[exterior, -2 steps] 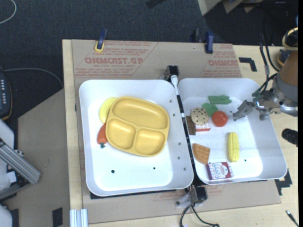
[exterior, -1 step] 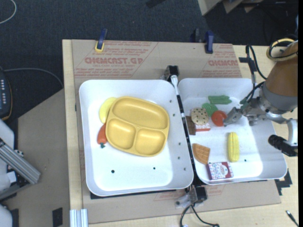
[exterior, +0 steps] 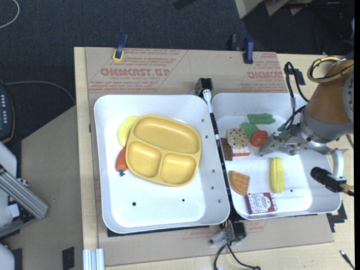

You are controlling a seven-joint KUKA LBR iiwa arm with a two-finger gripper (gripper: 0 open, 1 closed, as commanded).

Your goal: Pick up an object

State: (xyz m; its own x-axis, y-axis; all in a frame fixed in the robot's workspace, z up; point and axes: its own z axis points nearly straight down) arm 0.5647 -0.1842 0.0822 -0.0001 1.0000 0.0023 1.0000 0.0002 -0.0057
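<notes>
You are looking down on two white bins side by side. The left bin (exterior: 107, 167) holds a yellow divided plate (exterior: 163, 149). The right bin (exterior: 304, 204) holds small toy foods: a corn cob (exterior: 277, 174), a red tomato (exterior: 259, 138), a green piece (exterior: 261, 118), a cookie (exterior: 237, 137), a waffle wedge (exterior: 239, 181) and a small red packet (exterior: 260, 202). The gripper (exterior: 277, 144) sits low, just beside the tomato and above the corn; whether it is parted or holds anything cannot be told. To do this well, centre over one item well apart from its neighbours, such as the corn, then descend straight.
</notes>
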